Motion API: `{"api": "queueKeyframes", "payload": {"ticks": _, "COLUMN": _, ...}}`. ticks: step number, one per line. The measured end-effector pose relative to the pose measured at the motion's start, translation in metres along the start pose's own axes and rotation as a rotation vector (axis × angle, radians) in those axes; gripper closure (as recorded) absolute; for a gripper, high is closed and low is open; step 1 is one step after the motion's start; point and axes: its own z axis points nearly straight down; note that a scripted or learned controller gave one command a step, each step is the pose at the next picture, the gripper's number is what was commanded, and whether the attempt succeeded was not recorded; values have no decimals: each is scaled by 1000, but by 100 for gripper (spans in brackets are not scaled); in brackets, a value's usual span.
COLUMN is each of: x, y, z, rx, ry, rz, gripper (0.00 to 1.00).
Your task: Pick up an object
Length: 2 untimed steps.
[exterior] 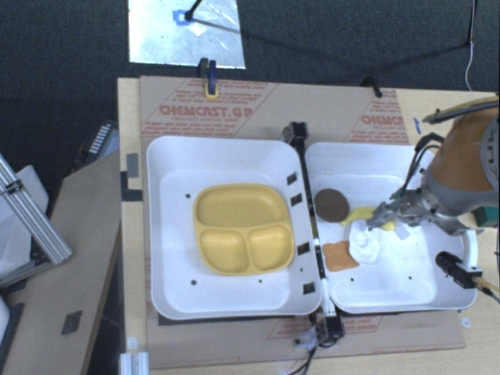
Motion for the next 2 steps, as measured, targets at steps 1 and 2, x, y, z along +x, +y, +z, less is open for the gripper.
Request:
{"api": "queueKeyframes", "payload": {"ticks": 1, "x": -1, "y": 1, "z": -10, "rx": -3, "ry": -3, "rz": 0, "gripper": 100}}
{"api": "queueKeyframes", "payload": {"ticks": 2, "x": -1, "y": -2, "z": -55, "rx": 12, "ry": 7, "rz": -4, "gripper": 100}}
